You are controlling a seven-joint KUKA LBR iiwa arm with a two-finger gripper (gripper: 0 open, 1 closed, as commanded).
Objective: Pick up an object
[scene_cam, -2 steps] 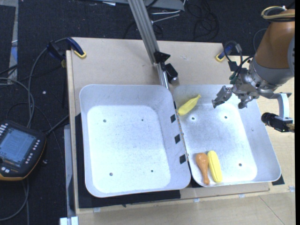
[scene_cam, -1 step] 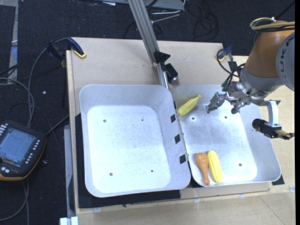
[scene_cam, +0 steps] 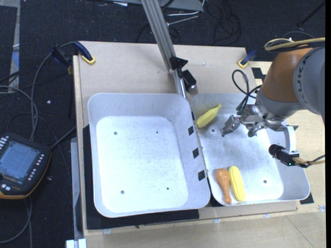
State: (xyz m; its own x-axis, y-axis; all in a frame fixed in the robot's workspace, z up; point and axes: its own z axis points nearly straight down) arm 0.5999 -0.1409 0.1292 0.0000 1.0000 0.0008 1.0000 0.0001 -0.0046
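My gripper [scene_cam: 240,128] hangs over the upper part of the right bin [scene_cam: 258,161], its two fingers spread open with only bin floor showing between them. A yellow banana-shaped piece [scene_cam: 208,115] lies just to the gripper's left, near the bin's top left corner and apart from the fingers. At the bin's front edge an orange pear-shaped object [scene_cam: 224,182] and a yellow corn-like piece [scene_cam: 237,183] lie side by side.
The left bin [scene_cam: 94,110] sits beside the right one, sharing a raised middle rim. A slanted metal pole [scene_cam: 161,32] ends at the bins' top junction. Clamps [scene_cam: 87,59] mark the bench's back corners. A teach pendant [scene_cam: 18,164] lies on the floor at left.
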